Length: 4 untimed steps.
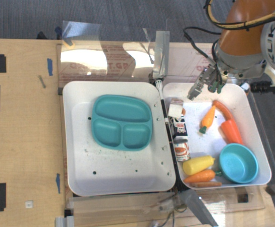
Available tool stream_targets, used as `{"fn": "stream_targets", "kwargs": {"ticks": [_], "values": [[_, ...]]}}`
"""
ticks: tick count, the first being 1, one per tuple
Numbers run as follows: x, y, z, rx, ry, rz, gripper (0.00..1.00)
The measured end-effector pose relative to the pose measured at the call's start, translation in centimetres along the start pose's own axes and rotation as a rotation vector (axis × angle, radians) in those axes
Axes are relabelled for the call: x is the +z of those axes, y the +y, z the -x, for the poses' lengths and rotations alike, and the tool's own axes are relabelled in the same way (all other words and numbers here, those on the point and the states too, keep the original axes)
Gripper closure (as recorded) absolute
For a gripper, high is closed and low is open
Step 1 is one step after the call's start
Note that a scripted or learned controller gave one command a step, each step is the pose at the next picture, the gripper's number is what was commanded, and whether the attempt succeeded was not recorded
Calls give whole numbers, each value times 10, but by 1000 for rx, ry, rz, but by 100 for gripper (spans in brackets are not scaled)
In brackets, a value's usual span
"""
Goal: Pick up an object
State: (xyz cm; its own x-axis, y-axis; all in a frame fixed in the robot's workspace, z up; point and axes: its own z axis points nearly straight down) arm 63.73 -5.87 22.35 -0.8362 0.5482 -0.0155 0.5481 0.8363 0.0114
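Note:
The right bin point(258, 126) holds several toy items. A small carrot point(207, 119) lies near the middle, with a red-orange sausage shape point(222, 109) and a larger orange-red piece point(231, 131) to its right. A blue bowl point(238, 162) sits at the front right. Beside it lie a yellow piece point(198, 164) and an orange carrot point(200, 176). A small can point(181, 149), a dark packet point(179, 127) and a white block point(176, 110) line the left wall. My gripper point(206, 89) hangs open over the bin's back edge, above and behind the small carrot, with nothing between its fingers.
The left bin point(76, 169) bears a teal divided plate point(122, 122). A metal post point(161, 56) stands behind the divider between the bins. The arm's orange band point(248, 13) and cables fill the top right. Brown bench surface point(19, 126) lies to the left.

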Motion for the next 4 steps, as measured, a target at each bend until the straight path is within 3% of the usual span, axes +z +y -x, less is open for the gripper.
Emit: {"fn": "stream_targets", "kwargs": {"ticks": [1, 2, 3, 4], "values": [[-29, 60, -14, -50, 7, -4, 100], [-52, 9, 1, -224, 6, -6, 100], [8, -60, 7, -561, 16, -6, 100], [6, -58, 7, -564, 13, -5, 0]]}}
